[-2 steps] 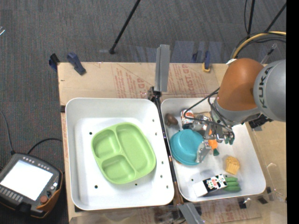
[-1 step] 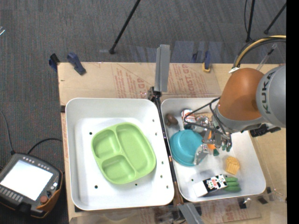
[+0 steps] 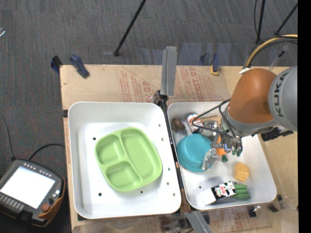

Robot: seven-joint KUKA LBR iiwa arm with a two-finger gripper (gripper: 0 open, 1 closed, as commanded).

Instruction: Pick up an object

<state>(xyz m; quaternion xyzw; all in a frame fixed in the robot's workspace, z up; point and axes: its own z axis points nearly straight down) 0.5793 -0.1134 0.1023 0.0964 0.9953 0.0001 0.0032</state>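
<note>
1. The table (image 3: pixel 97 84) carries two white bins side by side. The left bin (image 3: pixel 82 125) holds a green divided plate (image 3: pixel 128 158); the right bin (image 3: pixel 265 174) holds the clutter.
2. In the right bin a teal bowl (image 3: pixel 192 152) sits at the left side, just beside the dividing wall. A small can (image 3: pixel 192 120) and a dark round item (image 3: pixel 178 124) lie at the far left corner. A yellow block (image 3: pixel 241 171) lies right of the bowl, and a cow-print carton (image 3: pixel 221 192) with something green (image 3: pixel 242 193) beside it sits near the front wall.
3. The gripper (image 3: pixel 219 148) hangs low over the right edge of the bowl, with a small orange piece (image 3: pixel 221 151) close under it. I cannot tell how wide it stands or whether anything is in it; the wrist hides too much.
4. The bowl looks the likeliest target. I judge it light, stiff plastic, smooth and a bit slippery, not fragile.
5. The best hold is probably the rim wall, one finger inside and one outside, on the right side that is nearest the gripper.
6. A pinch too shallow may let the rim slip out or tip the bowl.
</note>
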